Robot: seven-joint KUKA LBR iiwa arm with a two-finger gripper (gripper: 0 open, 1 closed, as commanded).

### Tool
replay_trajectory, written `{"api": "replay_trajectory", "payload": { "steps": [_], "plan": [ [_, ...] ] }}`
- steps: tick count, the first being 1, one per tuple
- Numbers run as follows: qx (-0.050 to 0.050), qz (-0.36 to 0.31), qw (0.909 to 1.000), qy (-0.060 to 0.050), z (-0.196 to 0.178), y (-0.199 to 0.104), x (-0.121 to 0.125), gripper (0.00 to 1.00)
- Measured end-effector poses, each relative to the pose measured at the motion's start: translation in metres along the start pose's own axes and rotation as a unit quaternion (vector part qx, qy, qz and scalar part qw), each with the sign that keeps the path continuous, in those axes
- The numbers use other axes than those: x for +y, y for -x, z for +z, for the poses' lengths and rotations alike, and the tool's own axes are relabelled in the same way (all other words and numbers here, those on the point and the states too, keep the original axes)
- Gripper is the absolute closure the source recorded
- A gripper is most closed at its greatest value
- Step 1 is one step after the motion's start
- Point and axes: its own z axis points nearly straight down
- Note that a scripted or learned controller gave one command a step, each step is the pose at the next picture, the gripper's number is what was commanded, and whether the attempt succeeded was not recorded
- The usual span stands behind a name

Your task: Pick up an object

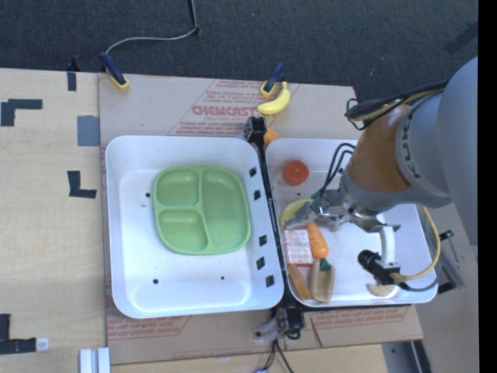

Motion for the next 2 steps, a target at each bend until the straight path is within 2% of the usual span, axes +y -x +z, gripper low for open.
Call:
{"api": "replay_trajectory", "payload": {
  "steps": [1,2],
  "plan": [
    [-0.001,0.0,1.0,-0.003,0.004,0.0,0.055,0.0],
    [-0.001,0.0,1.0,-0.005,0.003,-0.003,-0.019,0.0]
  ]
}}
